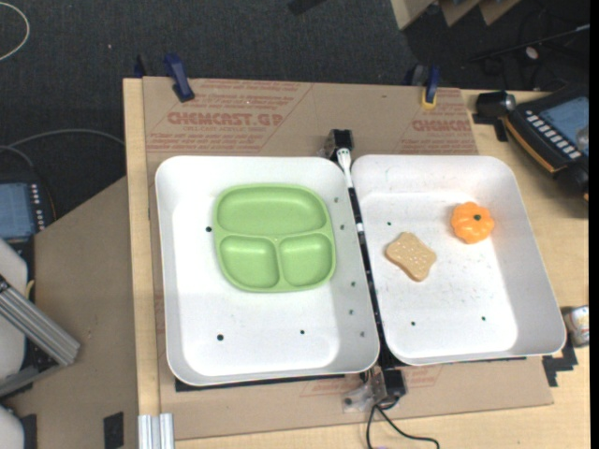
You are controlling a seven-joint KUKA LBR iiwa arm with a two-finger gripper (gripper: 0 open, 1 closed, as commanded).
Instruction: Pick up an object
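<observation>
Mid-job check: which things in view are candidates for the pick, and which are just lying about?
Pick candidates:
green divided plate in the left bin
bread slice and orange pumpkin in the right bin

Just lying about:
blue clamp
handheld pendant
cables

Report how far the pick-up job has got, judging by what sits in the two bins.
Nothing looks done yet. The green divided plate lies flat in the left bin. The bread slice and the small orange pumpkin both rest on the floor of the right bin, apart from each other. Nothing is in hand. The whole pick is left: reaching in, closing on one object and lifting it.
</observation>
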